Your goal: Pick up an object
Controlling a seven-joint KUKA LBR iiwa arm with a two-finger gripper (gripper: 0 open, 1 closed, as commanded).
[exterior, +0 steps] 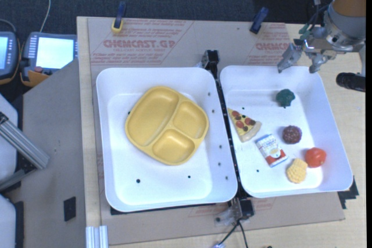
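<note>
My gripper (301, 63) hangs above the far edge of the right bin (256, 183), its two fingers spread open with nothing between them. Below it in that bin lie a green broccoli piece (285, 97), a pizza slice (244, 124), a dark red berry-like ball (292, 135), a small red and white packet (271, 150), a red tomato (315, 157) and a yellow corn piece (296, 171). The broccoli is the closest item to the gripper, just in front of it.
The left bin (116, 183) holds a yellow divided plate (167, 124). A black clamp (210, 58) sits between the bins at the far side. Blue clips (119, 15) (258, 20) pin the cardboard base. Screens stand at the far left.
</note>
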